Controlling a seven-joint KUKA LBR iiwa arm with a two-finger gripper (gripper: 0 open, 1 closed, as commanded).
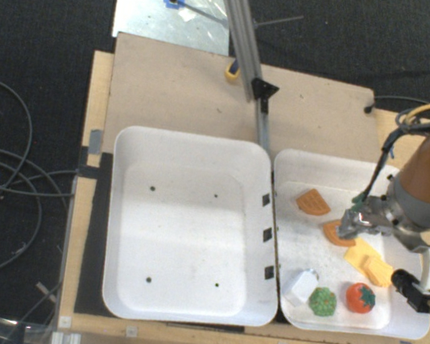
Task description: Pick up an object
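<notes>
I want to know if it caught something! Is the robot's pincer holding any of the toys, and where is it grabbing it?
It cannot be told. The pincer is down at the edge of the flat orange piece in the right bin, but a grip isn't visible.

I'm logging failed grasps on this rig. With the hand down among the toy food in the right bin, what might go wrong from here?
1. The hand sits at the edge of a flat orange piece; a piece lying that flat may slip out rather than lift.
2. The yellow piece lies right beside it and could get nudged or caught too.
3. The right bin is crowded: an orange wedge, tomato and green item lie close, so a sideways shove may scatter them.
</notes>
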